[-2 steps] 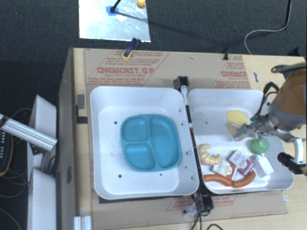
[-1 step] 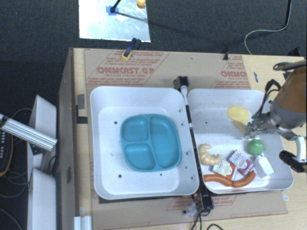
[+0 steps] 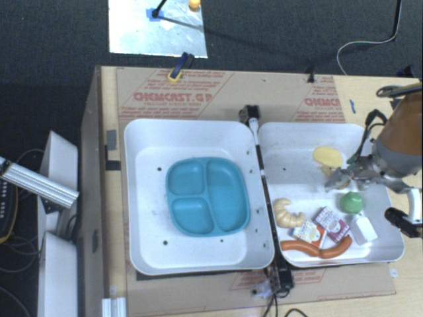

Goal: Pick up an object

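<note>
Pincer [image 3: 338, 179] low in right bin [image 3: 291, 137], between yellow piece [image 3: 328, 156] and green ball [image 3: 352, 202], grip state unclear

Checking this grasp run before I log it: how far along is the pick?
Done: the gripper is down in the right bin, among the yellow piece and green ball. In hand: nothing visibly lifted; every item lies on the bin floor. Left: the grasp and lift. The blue tray sits untouched in the left bin.
</note>
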